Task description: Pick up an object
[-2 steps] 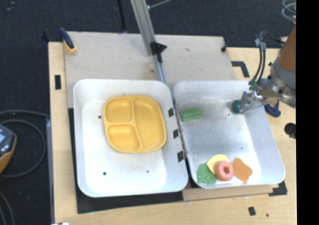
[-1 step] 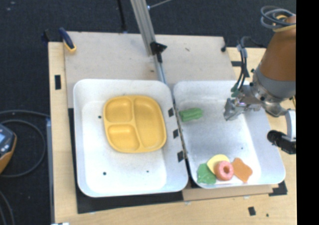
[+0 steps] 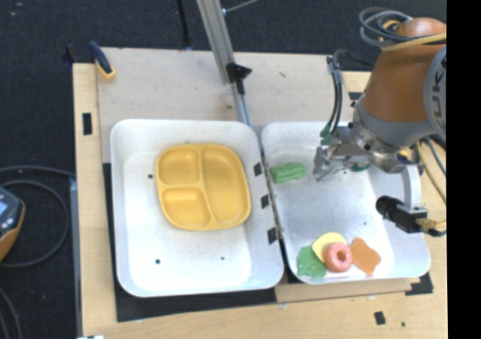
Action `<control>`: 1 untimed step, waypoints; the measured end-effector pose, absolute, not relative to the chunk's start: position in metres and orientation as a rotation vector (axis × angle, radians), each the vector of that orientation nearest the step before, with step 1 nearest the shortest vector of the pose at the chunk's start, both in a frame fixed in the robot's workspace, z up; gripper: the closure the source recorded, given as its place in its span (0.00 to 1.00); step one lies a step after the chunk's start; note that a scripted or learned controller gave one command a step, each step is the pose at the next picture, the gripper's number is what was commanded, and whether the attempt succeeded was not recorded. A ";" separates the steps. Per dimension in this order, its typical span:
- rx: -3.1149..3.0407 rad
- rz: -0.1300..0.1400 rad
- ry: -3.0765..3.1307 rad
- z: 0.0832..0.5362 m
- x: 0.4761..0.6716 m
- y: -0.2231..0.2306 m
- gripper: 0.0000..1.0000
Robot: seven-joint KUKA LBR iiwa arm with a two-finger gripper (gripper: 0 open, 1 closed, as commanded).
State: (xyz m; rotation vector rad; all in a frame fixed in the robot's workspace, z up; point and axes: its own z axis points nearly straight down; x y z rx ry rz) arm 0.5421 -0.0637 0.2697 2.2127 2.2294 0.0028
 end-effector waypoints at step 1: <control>2.213 0.003 2.229 0.273 0.542 -0.011 1.00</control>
